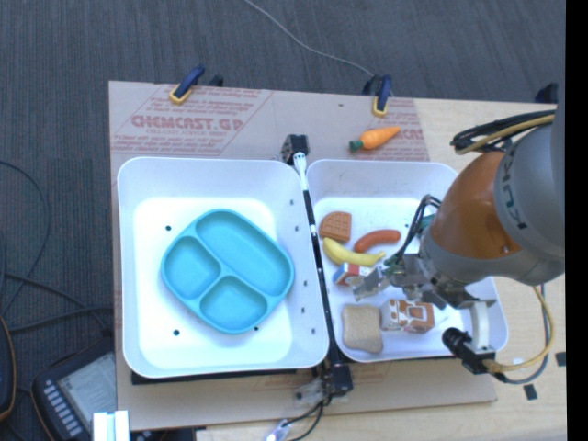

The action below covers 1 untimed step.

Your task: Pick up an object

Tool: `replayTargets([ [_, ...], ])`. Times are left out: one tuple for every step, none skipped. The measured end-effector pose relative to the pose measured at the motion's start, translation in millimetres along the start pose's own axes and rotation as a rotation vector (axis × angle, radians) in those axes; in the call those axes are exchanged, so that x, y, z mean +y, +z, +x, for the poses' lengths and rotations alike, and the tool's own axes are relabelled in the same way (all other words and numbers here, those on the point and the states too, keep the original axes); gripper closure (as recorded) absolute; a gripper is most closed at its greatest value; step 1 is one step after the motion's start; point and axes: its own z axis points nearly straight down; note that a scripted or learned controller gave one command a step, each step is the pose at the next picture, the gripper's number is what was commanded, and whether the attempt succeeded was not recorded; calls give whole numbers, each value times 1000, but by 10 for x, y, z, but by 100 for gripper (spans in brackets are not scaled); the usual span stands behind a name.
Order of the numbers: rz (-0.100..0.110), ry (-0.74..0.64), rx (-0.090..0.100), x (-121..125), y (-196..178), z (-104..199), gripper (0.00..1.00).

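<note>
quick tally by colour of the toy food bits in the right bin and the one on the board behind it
Yellow: 1, the banana
Red: 1, the sausage
Orange: 2, the waffle and the carrot on the board
Tan: 1, the bread slice
Brown and white: 1, the small block
Total: 6

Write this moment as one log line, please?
arm: over right bin | claw: low by banana | nothing seen held | plate: left bin
</note>
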Motion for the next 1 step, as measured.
replayTargets([
  [6,2,-1,-31,200,88,0],
])
